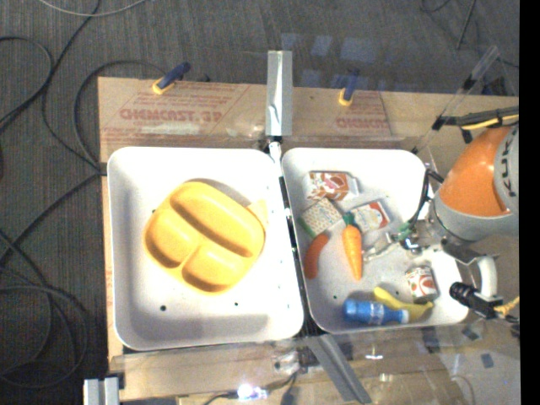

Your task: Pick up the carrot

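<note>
The orange carrot lies lengthwise in the middle of the right bin, thick end away from the camera and tip toward the front. My gripper reaches in from the right and sits low just to the right of the carrot, beside its middle. Nothing shows held in it. The arm's orange band hangs over the bin's right edge.
A red pepper lies just left of the carrot. Snack packets sit behind it. A small can, a banana and a blue bottle lie at the front right. The left bin holds a yellow divided dish.
</note>
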